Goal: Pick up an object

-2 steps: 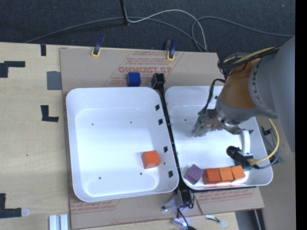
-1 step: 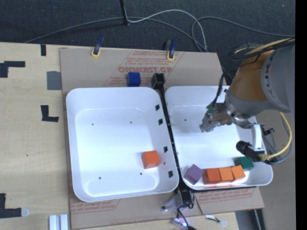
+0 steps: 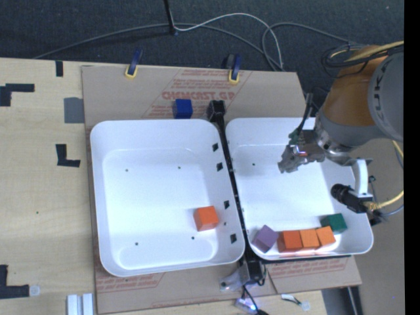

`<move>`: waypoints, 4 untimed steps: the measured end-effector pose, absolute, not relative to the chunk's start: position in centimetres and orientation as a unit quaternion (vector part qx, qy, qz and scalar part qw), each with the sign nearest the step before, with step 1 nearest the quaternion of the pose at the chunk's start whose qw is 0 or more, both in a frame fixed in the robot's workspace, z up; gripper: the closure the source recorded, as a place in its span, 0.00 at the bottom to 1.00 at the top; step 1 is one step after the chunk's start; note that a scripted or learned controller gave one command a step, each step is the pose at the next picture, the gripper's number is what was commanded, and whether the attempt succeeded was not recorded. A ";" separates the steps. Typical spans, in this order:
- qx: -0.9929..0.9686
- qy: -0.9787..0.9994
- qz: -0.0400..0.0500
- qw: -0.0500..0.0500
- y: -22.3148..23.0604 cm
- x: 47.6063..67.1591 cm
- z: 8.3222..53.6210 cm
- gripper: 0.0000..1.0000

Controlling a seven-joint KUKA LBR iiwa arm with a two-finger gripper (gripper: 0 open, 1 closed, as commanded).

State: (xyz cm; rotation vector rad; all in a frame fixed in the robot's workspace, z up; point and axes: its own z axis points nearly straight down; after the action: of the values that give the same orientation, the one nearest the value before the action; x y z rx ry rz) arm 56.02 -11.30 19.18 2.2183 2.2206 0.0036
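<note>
Nothing is picked up yet. The end effector (image 3: 289, 163) hovers over the right bin (image 3: 275, 136); I cannot tell its opening. Below it, along the bin's near wall, blocks (image 3: 301, 239) lie untouched.

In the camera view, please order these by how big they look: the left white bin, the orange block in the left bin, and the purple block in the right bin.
1. left white bin, by far the largest.
2 and 3. orange block and purple block look about alike; I would not rank them.
</note>
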 end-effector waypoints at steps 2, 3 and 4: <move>0.706 0.709 0.000 0.000 -7.2 58.7 24.3 1.00; 0.706 0.708 0.000 -0.001 -2.7 60.0 23.0 1.00; 0.705 0.709 0.000 0.000 2.9 61.9 23.6 1.00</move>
State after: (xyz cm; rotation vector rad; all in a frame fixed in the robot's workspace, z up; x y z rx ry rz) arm 61.94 2.91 23.63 2.2167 2.2275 0.0008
